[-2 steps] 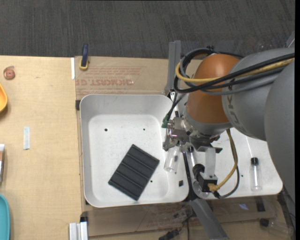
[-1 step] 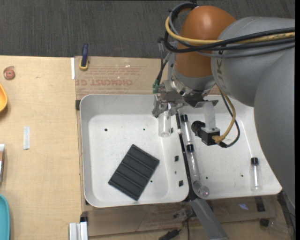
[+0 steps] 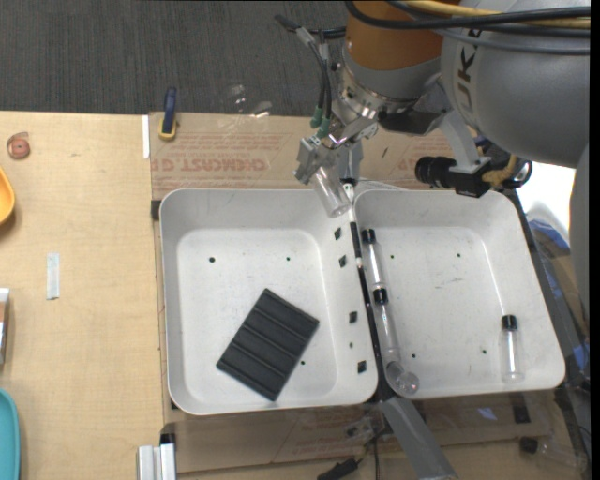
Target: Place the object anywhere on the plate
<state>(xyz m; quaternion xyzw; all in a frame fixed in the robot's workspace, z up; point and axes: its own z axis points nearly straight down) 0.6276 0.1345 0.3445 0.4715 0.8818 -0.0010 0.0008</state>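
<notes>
A black ribbed plate (image 3: 269, 343) lies flat at a slant in the left bin (image 3: 187, 281), towards its front. A long clear tube (image 3: 377, 291) with black bands rests along the left wall of the right bin (image 3: 525, 281), and its round end points to the front. Near the right bin's front right corner lies a short clear vial (image 3: 510, 348) with a black cap. My gripper (image 3: 323, 183) hangs above the far end of the ridge between the two bins. It is open, nothing sits between its fingers, and it is well apart from the plate and both objects.
The arm's grey body and orange band (image 3: 394, 28) fill the upper right, above the right bin's far edge. Cardboard (image 3: 234, 155) lies behind the bins. A wooden bench top (image 3: 75, 281) extends to the left, with small items along its left edge.
</notes>
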